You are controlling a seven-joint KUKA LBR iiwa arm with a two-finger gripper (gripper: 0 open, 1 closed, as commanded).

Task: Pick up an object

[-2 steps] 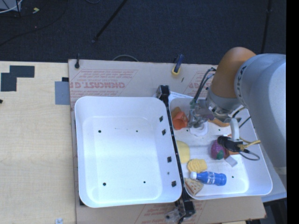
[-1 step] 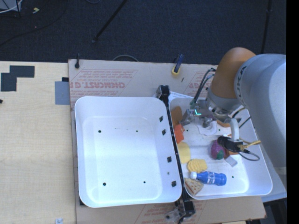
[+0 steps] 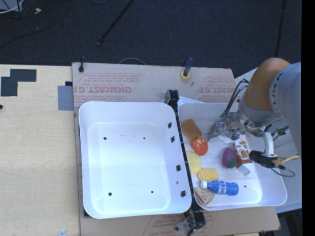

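The right white bin (image 3: pixel 270 193) holds several toy items. A brown block (image 3: pixel 191 129) and a red tomato (image 3: pixel 199 145) lie near its left wall. A purple piece (image 3: pixel 229 157) sits beside a small brown-and-white box (image 3: pixel 241 150). Along the front lie a yellow corn cob (image 3: pixel 208 174), a blue bottle (image 3: pixel 222 187) and a pizza slice (image 3: pixel 203 196). My gripper (image 3: pixel 225 132) hangs open over the bin's middle back, right of the tomato and above the purple piece, with nothing between its fingers.
The left white bin (image 3: pixel 98 117) stands beside the right one, with a black hinge strip (image 3: pixel 179 146) between them. Both rest on cardboard (image 3: pixel 128 85). A blue-and-yellow clamp (image 3: pixel 186 69) is at the back edge. Cables trail off the arm at the right (image 3: pixel 275 160).
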